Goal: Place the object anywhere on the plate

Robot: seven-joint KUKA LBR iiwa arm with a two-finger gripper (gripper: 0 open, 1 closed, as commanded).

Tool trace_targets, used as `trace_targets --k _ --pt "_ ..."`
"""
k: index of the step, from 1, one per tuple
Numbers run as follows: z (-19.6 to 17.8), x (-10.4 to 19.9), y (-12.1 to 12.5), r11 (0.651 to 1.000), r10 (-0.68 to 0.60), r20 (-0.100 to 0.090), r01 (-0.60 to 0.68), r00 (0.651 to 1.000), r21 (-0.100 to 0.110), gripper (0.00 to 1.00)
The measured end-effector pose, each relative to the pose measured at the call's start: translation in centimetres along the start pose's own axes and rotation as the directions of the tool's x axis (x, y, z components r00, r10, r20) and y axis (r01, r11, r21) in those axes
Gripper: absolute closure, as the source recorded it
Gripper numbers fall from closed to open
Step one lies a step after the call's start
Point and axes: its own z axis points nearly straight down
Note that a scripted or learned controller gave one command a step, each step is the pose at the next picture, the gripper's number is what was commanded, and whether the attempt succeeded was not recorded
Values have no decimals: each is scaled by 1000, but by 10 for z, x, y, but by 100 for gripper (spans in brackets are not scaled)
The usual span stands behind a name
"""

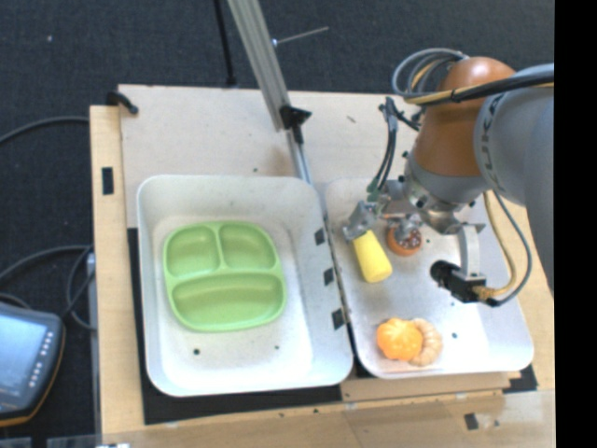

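A green plate point(224, 275) with three compartments lies in the left bin point(159, 343). In the right bin point(494, 343) a yellow cylinder-shaped object point(372, 256) lies tilted near the left wall. A small orange-brown round thing point(405, 241) sits just right of it, under the wrist. An orange fruit with a pale ring beside it point(408, 340) rests near the bin's front. My gripper point(381, 220) hangs low over the right bin's upper left part, right above the yellow object's top end. The view does not show whether anything is between the fingers.
A slanted metal post point(266, 63) rises behind the bins and ends at a black clamp point(295, 118) near their shared back corner. A grey handheld device point(23, 362) lies off the bench at the far left.
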Motion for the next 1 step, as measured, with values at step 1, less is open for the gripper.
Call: trace_targets --k 1 --pt "5 -10 -50 1000 7 0 -7 1000 12 0"
